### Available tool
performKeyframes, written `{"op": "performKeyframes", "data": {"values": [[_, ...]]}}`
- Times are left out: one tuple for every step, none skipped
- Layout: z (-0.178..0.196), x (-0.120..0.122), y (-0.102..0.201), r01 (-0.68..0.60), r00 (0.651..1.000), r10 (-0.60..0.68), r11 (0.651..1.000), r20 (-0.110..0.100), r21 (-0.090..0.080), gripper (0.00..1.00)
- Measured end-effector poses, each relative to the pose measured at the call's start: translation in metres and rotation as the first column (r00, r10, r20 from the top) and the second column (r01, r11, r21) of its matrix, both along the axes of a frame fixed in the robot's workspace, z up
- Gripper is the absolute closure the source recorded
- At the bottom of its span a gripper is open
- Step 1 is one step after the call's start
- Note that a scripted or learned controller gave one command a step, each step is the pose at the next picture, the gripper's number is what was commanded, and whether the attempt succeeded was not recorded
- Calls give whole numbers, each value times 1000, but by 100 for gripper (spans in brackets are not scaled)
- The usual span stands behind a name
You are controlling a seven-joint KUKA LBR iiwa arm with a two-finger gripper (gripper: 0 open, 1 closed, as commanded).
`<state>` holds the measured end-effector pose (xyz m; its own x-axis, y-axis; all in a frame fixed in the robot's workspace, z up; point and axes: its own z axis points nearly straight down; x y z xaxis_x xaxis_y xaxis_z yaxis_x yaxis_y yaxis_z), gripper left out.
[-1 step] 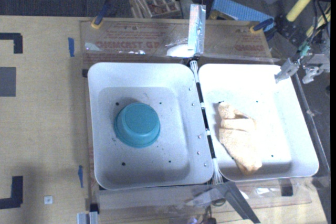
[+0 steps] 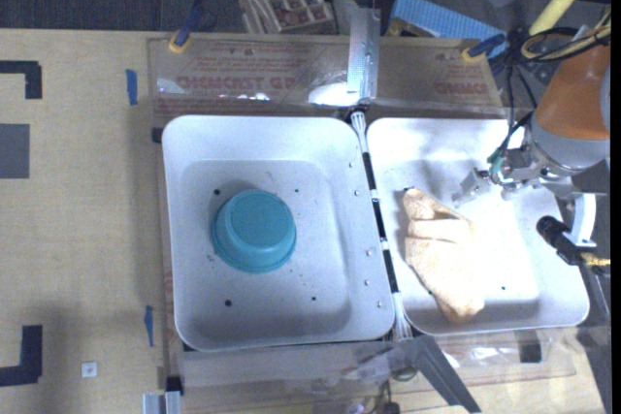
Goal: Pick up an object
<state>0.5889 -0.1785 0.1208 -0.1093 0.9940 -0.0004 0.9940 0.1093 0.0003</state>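
Teal bowl (image 2: 254,229) alone in left bin (image 2: 184,160); tan cloth (image 2: 441,257) beside tool (image 2: 477,181); tool's state unclear

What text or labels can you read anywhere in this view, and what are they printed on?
Nothing can be read for certain.
Reddish lettering on the left board behind the bins: too blurred to read.
Reddish lettering on the right board: too blurred to read.
The teal bowl, the tan cloth and both white bins carry no visible text.
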Motion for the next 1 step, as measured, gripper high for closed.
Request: {"op": "performKeyframes", "data": {"values": [[-31,-26,52,-99,995,99,995,10,-2,0]]}}
